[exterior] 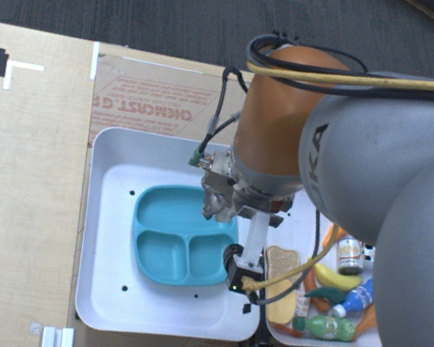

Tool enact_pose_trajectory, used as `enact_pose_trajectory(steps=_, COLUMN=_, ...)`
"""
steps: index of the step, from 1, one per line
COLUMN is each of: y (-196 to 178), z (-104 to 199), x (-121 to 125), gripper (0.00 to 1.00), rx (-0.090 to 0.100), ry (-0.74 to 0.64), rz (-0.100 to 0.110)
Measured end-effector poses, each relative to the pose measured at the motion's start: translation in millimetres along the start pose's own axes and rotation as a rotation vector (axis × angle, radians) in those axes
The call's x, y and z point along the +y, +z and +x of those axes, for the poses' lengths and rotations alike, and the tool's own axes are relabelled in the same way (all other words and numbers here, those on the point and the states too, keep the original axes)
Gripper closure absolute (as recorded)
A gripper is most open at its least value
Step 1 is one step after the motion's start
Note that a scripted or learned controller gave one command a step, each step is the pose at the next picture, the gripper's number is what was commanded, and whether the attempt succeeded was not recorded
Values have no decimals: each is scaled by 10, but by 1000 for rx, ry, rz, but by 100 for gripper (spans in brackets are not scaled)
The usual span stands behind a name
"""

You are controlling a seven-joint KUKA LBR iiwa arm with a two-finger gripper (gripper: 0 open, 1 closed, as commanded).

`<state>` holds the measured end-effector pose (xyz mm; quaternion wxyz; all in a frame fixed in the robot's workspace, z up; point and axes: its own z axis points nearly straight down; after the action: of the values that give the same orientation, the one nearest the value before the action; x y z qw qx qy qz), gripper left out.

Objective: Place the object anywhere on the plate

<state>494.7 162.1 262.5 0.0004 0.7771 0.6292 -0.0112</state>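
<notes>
Hanging over the far right corner of the blue plate (165,238), the gripper (218,206) sits above the edge of the plate's one big part. I cannot tell if the gripper is spread or pressed together, and I cannot tell if it has anything in it. The plate has three parts, one big and two small, and it lies flat in a white bin (115,193). The grey arm (381,179) comes in from the right of the plate, with its orange band (280,113) just above the gripper.

The toy things lie to the right of the plate, in the other bin (321,340). A slice of bread (280,262) is the one nearest the plate. Farther right are a banana (337,277), a small jar (349,252) and a green bottle (329,328). Which of these is the task's thing I cannot tell.
</notes>
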Motion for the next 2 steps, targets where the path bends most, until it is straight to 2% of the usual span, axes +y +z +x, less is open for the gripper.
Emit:
enact_pose_trajectory(steps=1, y=1, z=0, x=0, gripper=0, rx=0, ry=0, rz=0)
enact_pose_trajectory(steps=2, y=-76, z=-12, x=7, gripper=100, rx=-5, ry=-3, rz=3)
